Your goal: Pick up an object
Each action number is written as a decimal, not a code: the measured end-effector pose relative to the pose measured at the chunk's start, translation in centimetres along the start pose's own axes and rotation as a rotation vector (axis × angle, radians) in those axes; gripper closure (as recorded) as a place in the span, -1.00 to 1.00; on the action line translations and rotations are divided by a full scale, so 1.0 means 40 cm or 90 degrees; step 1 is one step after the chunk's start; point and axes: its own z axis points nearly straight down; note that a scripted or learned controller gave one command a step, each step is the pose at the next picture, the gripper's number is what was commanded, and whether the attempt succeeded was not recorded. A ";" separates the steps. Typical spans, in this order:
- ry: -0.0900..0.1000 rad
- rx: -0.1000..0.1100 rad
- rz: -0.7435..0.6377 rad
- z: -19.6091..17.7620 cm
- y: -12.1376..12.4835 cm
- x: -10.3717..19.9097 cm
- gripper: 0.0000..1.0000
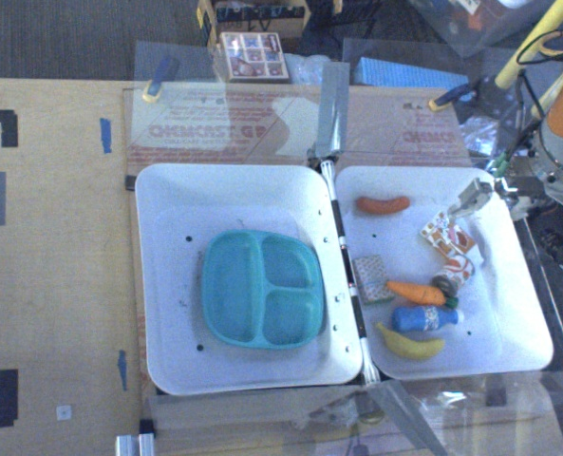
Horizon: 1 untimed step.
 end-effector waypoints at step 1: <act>-0.001 -0.002 -0.020 0.297 -0.045 0.050 -1.00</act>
